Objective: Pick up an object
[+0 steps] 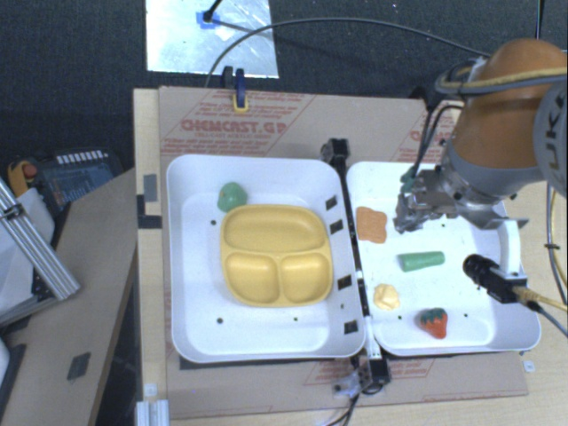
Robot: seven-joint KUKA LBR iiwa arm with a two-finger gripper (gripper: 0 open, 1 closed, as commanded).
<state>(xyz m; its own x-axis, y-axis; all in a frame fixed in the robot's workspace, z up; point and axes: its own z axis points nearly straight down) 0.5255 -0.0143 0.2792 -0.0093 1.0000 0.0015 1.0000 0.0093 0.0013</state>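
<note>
Item: single-arm pick cell, two white bins on a counter.

Left bin (191, 264): a yellow divided plate (276, 254) lies in the middle; a small green lump (232, 195) sits just beside its upper left corner.

Right bin (510, 327): an orange flat piece (371, 224) near the divider; a green cylinder (420, 260) lying on its side toward the middle; a pale yellow lump (386, 296) below it; a red strawberry-like toy with a green top (433, 322) near the bottom wall. Any of these four could serve as the object to pick.

Gripper (410, 213): hangs over the upper part of the right bin, between the orange flat piece and the green cylinder, apart from both. Whether the fingers are open or closed cannot be told; nothing is visibly between them.

Risks, as judged: coming straight down from here would likely meet bare bin floor between the two nearest pieces. The orange piece lies flat and offers little to pinch. The green cylinder may roll if touched off-centre. The divider close by could be struck in a reach for the orange piece.

Hard to make out: the fingertips merge into dark gripper hardware; the wrist body covers the bin's upper right corner; a black fitting (486, 276) with a cable lies over the bin's right part.
</note>
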